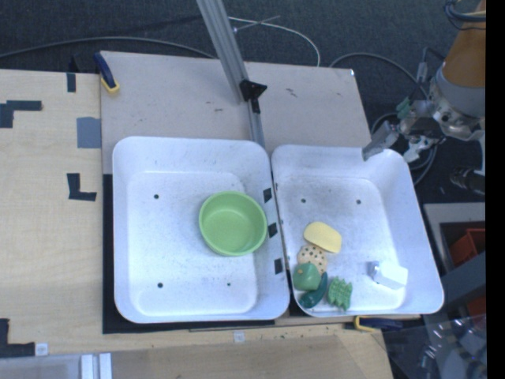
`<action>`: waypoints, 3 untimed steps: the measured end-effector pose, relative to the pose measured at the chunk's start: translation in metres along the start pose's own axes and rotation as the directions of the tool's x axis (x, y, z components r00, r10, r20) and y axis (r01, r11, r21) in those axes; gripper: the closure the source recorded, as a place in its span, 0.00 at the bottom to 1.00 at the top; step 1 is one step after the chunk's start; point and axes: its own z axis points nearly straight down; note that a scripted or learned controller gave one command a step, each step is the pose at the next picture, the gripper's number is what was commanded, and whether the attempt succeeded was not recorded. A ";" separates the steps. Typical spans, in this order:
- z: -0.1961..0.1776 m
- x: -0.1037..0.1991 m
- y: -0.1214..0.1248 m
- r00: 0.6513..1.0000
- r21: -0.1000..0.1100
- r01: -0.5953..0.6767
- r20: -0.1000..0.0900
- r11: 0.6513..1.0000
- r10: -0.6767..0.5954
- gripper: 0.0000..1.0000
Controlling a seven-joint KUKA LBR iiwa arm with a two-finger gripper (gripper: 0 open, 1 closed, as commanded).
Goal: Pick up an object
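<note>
Objects: one green bowl (233,223) left bin (134,212); five small items right bin (394,204).

Arm (465,61), upper right of the frame: a rounded orange band, dulled to an ochre tone in this light, sits above a pale grey wrist section. Below the band, a lighter grey flange ring with darker metallic fittings. Black cables loop over the top of the orange section and trail down beside the wrist. Tool (379,144): grey, angular, with small greenish-tinted parts near its mount. Finer markings and screws too blurred to confirm.
</note>
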 end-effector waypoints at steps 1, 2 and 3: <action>0.000 0.000 0.000 1.000 0.000 0.000 0.000 1.000 0.000 0.00; 0.050 0.002 0.009 1.000 0.004 0.000 0.000 1.000 0.000 0.00; 0.095 -0.002 0.011 1.000 0.004 -0.001 0.000 1.000 0.001 0.00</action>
